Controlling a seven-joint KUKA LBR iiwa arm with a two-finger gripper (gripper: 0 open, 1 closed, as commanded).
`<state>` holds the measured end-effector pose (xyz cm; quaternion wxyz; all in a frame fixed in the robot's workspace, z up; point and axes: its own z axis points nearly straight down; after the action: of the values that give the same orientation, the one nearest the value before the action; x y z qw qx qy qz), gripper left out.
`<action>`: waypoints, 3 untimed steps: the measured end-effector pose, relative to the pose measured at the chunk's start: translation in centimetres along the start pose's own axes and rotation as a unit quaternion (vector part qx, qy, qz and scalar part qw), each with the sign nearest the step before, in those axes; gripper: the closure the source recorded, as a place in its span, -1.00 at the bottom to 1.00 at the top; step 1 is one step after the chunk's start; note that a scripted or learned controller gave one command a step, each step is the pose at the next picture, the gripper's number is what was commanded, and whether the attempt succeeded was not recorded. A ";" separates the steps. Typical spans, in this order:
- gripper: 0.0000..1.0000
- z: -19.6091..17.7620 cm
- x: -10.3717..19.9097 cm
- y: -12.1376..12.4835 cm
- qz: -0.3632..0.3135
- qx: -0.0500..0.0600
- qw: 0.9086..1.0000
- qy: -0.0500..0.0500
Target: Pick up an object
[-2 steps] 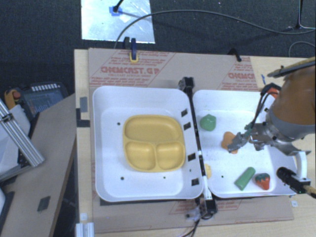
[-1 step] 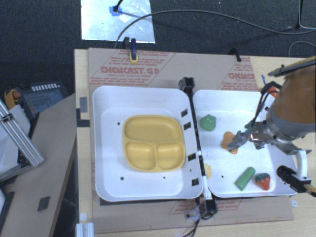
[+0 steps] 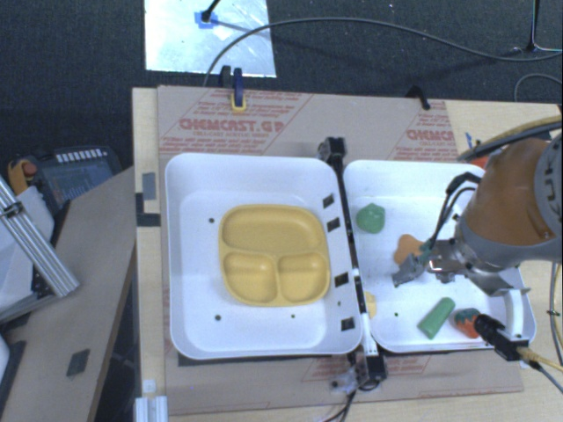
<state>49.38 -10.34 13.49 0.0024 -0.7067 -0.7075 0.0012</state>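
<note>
Two white bins sit on a surface (image 3: 387, 112). At right of the frame, the pincer (image 3: 413, 269) hangs low beside an orange object (image 3: 406, 247); spread or pressed together, I cannot tell. Approach seems underway; closing comes next.

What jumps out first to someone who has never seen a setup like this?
Probably the yellow divided tray, lying alone in the middle of the left white bin. Next comes the big grey and orange arm, reaching in from the right over the right white bin, its hand low beside a small orange object. Around it lie a green lump toward the back and a green block near the front.
</note>
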 end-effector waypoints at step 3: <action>1.00 -2.0 0.2 1.2 -0.002 -0.006 1.000 -0.002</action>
<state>50.60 -10.19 15.52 -0.0032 -0.7056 -0.7086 -0.0022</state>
